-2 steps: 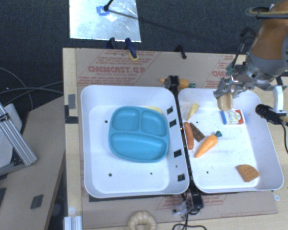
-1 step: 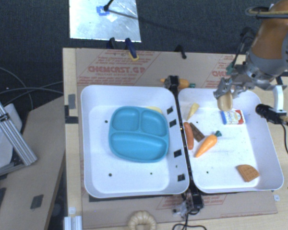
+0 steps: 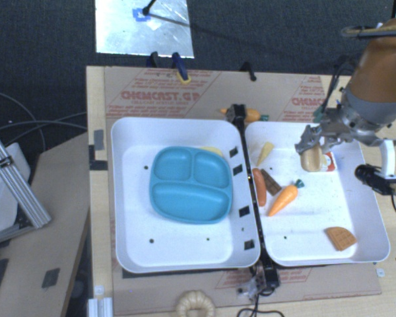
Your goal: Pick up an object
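My gripper (image 3: 317,142) hangs over the back of the right bin (image 3: 363,207). Directly under it is a tan, bread-like lump (image 3: 310,159), with a small red and white item (image 3: 329,163) beside it; whether the lump is held or resting on the bin floor is unclear. Further left in the same bin lie an orange carrot (image 3: 282,199), a second orange stick (image 3: 259,185), a dark brown piece (image 3: 271,181) and a pale yellow piece (image 3: 264,152). A brown waffle-like wedge (image 3: 340,237) sits near the front right corner.
The left bin (image 3: 135,243) holds a blue divided plate (image 3: 190,183) with a yellow bit (image 3: 213,150) peeking out behind it. A black divider (image 3: 247,177) separates the bins. A yellow-orange item (image 3: 251,115) rests at the back of the divider. A black fitting (image 3: 376,177) sticks in from the right.
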